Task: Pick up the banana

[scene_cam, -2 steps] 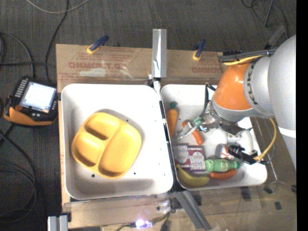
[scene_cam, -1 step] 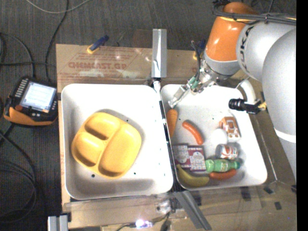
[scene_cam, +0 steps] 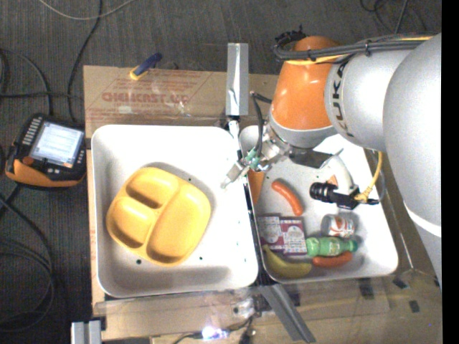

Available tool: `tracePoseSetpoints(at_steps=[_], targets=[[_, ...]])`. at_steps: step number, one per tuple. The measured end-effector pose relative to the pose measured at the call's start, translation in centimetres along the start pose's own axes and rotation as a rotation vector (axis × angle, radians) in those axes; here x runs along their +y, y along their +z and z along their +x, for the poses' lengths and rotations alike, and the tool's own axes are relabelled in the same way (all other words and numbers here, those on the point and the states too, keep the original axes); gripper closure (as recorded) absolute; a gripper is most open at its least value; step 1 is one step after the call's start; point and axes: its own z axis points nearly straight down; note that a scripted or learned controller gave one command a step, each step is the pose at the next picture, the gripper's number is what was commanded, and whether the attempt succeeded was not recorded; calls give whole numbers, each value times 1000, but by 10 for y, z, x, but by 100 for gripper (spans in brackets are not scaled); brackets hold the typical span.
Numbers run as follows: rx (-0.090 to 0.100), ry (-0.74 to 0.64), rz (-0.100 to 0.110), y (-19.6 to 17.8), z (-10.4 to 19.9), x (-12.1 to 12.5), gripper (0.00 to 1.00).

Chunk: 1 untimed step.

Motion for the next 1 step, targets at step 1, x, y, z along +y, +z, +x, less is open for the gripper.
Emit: tracePoseSetpoints(at_steps=[1], targets=[[0,192,2,1,88,-3,0]])
